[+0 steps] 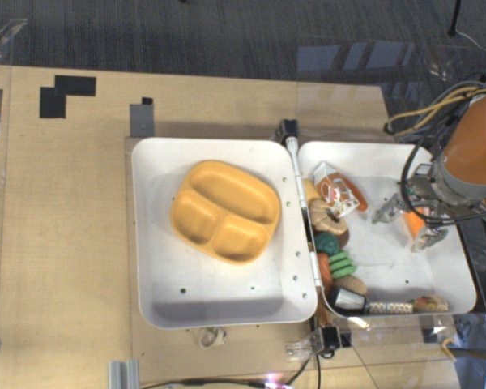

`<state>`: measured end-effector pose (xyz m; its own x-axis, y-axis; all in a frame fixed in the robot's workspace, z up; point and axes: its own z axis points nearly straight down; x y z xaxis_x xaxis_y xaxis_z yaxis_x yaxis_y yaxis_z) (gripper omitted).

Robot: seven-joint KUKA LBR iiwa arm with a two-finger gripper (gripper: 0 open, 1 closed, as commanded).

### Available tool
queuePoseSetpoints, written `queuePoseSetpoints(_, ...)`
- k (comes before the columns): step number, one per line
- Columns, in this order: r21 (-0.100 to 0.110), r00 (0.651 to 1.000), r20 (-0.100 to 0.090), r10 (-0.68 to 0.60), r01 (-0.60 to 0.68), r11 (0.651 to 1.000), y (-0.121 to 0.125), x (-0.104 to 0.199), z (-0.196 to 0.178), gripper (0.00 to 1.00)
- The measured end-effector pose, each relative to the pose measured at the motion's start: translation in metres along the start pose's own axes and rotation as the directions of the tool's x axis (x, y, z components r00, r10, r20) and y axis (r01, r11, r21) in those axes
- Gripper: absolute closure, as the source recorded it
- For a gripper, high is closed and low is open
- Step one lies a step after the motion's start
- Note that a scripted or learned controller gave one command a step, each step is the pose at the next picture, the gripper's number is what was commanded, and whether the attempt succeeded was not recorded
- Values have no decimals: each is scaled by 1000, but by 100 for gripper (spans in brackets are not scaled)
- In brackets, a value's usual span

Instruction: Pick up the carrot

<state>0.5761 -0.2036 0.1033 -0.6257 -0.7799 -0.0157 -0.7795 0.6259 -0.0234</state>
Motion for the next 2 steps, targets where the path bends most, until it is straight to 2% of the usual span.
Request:
queuePoseSetpoints(1,10,1000,6,1,-1,1000,-3,-3,-13,100)
queuePoseSetpoints(2,9,1000,6,1,-1,1000,-3,-3,-13,0)
